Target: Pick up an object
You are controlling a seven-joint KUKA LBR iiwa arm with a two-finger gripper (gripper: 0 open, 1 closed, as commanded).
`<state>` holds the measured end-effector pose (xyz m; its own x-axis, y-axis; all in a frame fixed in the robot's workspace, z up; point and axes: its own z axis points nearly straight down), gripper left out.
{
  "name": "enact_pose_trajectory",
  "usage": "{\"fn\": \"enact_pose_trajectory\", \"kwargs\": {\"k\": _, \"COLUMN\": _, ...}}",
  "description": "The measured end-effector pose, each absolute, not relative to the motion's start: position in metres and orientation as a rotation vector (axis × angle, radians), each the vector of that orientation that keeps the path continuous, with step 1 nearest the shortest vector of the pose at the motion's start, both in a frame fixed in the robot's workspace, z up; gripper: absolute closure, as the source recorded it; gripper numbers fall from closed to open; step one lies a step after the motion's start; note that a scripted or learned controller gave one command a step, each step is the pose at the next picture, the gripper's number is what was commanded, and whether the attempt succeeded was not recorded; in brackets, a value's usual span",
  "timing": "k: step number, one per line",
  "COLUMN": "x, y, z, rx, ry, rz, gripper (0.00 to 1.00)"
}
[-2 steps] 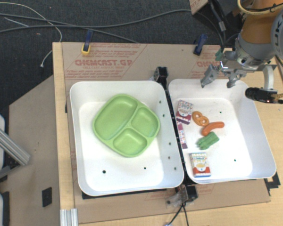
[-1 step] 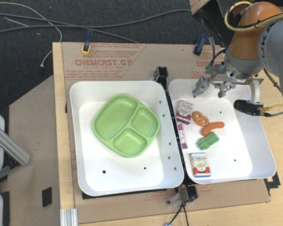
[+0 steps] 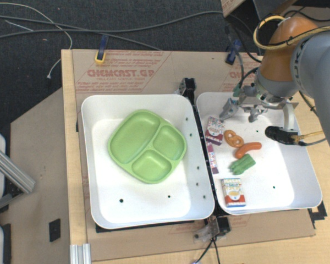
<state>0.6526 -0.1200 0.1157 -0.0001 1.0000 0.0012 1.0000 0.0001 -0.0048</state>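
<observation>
Orange-banded and grey, reached in from the right. Hung the gripper (image 3: pixel 242 109) over the far end of the right bin (image 3: pixel 302 175), spread wide, gripping nothing. Had lifted nothing yet: left the packet (image 3: pixel 214 130), orange ring (image 3: pixel 234 138), orange sausage (image 3: pixel 248 147), green toy (image 3: pixel 243 164) and small box (image 3: pixel 234 193) lying nearer in that bin. Needed, by the look of it, to descend, close and lift.

The two white bins (image 3: pixel 99 147) look like smooth, faintly glossy plastic, resting on matt brown cardboard (image 3: pixel 126 70) printed in red. In the left bin, the green divided plate (image 3: pixel 147 146) looks like smooth matt plastic. The arm (image 3: pixel 313 59) above the right bin has a satin grey shell and a glossy orange band.
</observation>
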Motion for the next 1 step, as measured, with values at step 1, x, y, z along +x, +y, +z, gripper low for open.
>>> {"fn": "enact_pose_trajectory", "kwargs": {"k": 1, "x": 0.6542, "y": -0.1198, "z": 0.1297, "rx": -2.221, "ry": -2.221, "rz": -0.003, "gripper": 1.00}}
